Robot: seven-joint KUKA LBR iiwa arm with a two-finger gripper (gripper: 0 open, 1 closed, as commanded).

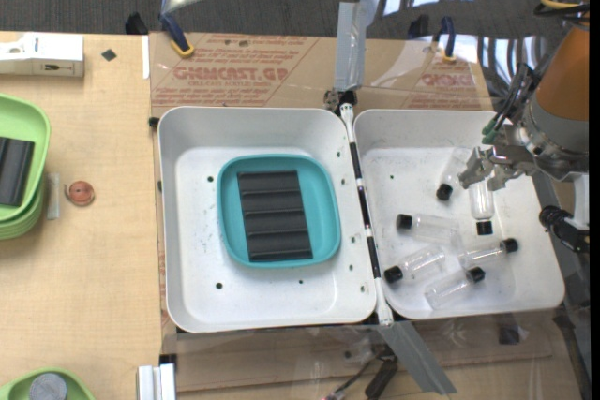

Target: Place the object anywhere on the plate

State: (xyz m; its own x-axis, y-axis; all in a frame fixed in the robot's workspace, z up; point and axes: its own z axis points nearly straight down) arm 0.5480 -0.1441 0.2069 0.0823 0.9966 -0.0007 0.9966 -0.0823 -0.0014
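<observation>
Vial (pixel 483 206), clear with a black cap, hanging cap-down just below the gripper (pixel 489 166) over the far right of the right bin (pixel 553 290); whether the jaws are clamped on it cannot be told. Five more vials lie below. Teal plate (pixel 323 201) sits in the left bin (pixel 187 295). Risk: smooth plastic slipping free during the leftward carry across the dividing rims.

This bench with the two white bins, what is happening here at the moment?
A robot arm reaches in from the right, its gripper over the right bin, where several clear vials with black caps lie scattered. The teal plate sits in the left bin, carrying a black ridged insert. No vial lies on the plate yet.
</observation>
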